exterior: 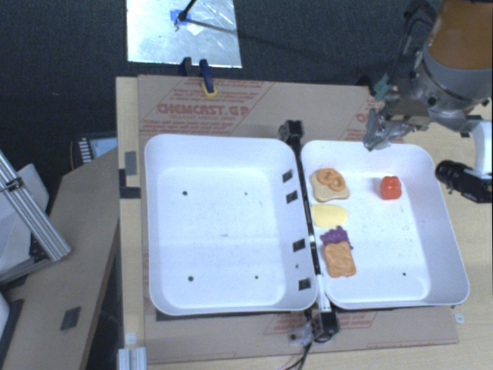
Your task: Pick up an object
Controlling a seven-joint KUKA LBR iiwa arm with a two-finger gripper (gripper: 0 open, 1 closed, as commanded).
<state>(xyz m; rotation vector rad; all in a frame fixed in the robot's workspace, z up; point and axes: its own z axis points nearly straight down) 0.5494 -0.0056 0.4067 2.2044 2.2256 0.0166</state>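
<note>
The arm (454,29) runs off the top-right edge — its pincer (379,139) too blurred to read.

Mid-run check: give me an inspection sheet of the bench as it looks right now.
Surface: brown board bearing left bin and right bin.
Job's things: in the right bin, orange piece, yellow piece, purple piece, second orange piece, red piece.
Clutter: nothing seen in the bins.
Grippers: pincer above the right bin's far edge, holding nothing visible.
Cables: black cable behind the board.
Surroundings: silver sheet; metal rail.
</note>
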